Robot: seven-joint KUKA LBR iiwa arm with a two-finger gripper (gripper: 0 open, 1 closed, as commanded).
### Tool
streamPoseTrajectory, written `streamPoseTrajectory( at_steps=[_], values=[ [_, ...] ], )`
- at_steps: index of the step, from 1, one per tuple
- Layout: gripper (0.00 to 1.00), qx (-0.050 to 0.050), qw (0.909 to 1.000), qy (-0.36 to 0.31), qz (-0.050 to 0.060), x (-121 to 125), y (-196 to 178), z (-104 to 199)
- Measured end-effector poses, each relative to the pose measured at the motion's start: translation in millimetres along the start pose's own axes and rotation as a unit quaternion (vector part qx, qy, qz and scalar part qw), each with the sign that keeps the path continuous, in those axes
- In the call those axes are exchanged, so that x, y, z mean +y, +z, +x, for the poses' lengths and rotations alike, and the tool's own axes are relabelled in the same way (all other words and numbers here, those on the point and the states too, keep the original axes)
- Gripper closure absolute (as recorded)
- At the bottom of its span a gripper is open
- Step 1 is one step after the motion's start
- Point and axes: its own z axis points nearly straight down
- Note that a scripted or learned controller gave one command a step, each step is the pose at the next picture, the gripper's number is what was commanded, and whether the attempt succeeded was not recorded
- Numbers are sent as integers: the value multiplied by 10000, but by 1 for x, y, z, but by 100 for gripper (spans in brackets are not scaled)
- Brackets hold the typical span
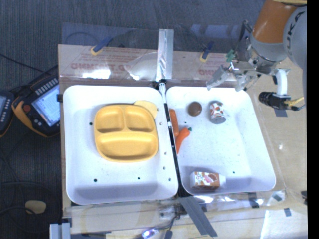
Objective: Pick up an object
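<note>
end effector (228,78) open over right bin (259,148) far rim | can (217,112), carrot (180,136), carton (206,180) inside

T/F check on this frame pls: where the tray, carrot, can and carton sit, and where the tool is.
1. The yellow divided tray lies in the left bin. True.
2. The carrot lies in the left bin. False: it is in the right bin, by the divider.
3. The tool grips the can. False: it sits above the bin's far edge, holding nothing.
4. A small carton lies near the right bin's near edge. True.
</note>
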Motion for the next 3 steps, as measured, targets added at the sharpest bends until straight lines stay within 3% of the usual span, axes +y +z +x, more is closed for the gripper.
streamPoseTrajectory(
  at_steps=[1,2,3],
  values=[
    [0,-13,9996,-286,9,-7,89,-50],
    [0,-17,9972,-751,-11,10,164,-56],
    [0,37,9812,-1928,21,6,164,-72]
  ],
)
